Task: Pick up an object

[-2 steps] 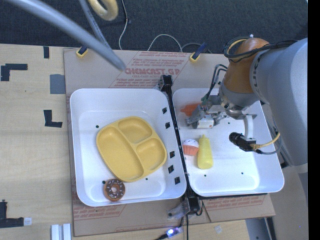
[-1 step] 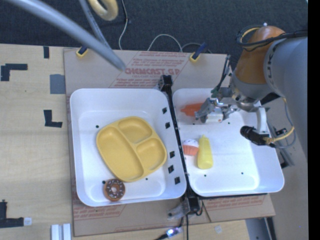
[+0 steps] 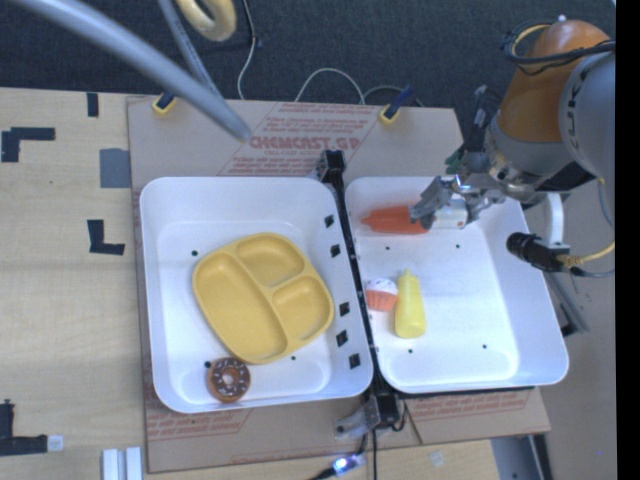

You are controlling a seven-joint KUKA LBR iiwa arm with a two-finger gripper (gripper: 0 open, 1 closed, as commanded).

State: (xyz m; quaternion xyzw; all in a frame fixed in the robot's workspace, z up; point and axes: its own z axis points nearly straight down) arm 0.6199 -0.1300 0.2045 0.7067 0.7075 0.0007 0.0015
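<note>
Gripper [image 3: 436, 211]: you saw it low over the right bin's [image 3: 520, 363] far end.
Fingers: you could not tell their spread.
Orange carrot [image 3: 392, 221]: it lay in that bin, its right tip touching the fingertips.
Yellow bottle [image 3: 409, 305]: nearer, mid-bin.

bench [image 3: 60, 268]: pale wood | floor [image 3: 380, 28]: dark carpet | board [image 3: 300, 133]: cardboard

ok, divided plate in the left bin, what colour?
Yellow: the divided plate shows plainly in the camera view.
</note>
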